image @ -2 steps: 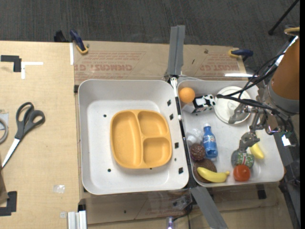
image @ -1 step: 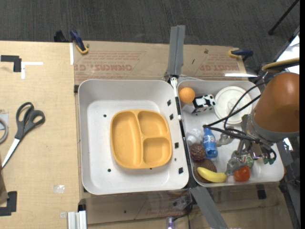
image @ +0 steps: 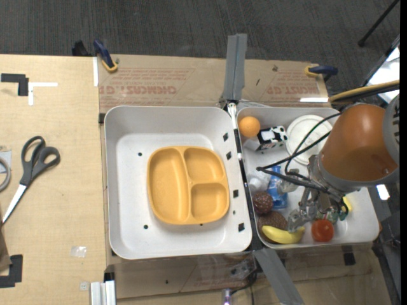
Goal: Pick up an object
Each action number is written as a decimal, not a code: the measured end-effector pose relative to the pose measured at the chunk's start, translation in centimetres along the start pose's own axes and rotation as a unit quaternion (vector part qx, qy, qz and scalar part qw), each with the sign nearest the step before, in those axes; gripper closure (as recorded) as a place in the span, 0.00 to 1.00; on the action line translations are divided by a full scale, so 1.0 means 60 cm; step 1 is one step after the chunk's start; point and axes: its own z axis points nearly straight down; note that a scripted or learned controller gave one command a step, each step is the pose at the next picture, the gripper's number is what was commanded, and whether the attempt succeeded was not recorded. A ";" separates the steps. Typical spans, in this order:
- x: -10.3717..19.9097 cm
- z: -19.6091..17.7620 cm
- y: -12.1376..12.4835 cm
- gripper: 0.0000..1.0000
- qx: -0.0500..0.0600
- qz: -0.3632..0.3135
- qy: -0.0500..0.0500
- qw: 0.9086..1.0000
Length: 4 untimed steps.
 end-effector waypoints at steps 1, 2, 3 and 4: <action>-0.038 -0.100 -0.187 0.00 -0.002 -0.039 0.008 0.999; 0.014 0.016 -0.198 0.00 -0.004 -0.049 0.010 0.999; 0.009 0.000 -0.196 1.00 -0.002 -0.051 0.007 0.999; 0.009 0.000 -0.195 0.00 -0.003 -0.051 0.007 0.999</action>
